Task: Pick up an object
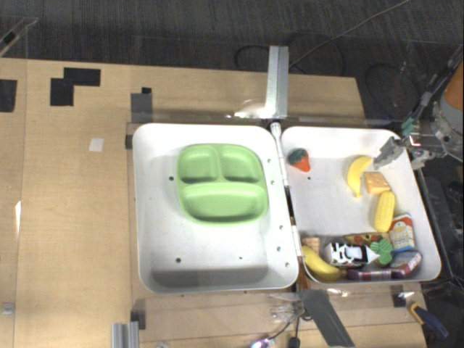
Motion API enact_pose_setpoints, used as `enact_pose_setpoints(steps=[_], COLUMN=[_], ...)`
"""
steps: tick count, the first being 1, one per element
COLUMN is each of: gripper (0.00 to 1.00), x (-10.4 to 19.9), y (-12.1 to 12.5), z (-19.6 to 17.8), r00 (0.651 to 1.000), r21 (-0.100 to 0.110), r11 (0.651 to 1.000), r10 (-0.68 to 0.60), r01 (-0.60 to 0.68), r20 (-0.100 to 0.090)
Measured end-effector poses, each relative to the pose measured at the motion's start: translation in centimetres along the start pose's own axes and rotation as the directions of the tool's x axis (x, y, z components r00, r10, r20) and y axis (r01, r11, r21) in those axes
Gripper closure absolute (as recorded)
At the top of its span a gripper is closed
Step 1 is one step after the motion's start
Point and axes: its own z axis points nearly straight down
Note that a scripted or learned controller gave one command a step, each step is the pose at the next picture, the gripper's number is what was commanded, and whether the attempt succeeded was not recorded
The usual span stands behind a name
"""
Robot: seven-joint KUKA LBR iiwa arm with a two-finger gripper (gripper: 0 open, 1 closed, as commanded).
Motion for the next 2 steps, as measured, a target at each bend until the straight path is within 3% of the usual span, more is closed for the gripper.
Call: enact_pose_setpoints(steps=[1, 2], gripper=[0.0, 0.0], x=[0.22, -0.36], y=[-0.09, -0.27], z=[11.67, 12.66], r00=[1.0, 1.0], r21=[-0.014, -0.023], r11=[1.0, 1.0], r10=[0.007, -0.006], r01=[-0.007, 0.007], r20=[0.004, 0.009])
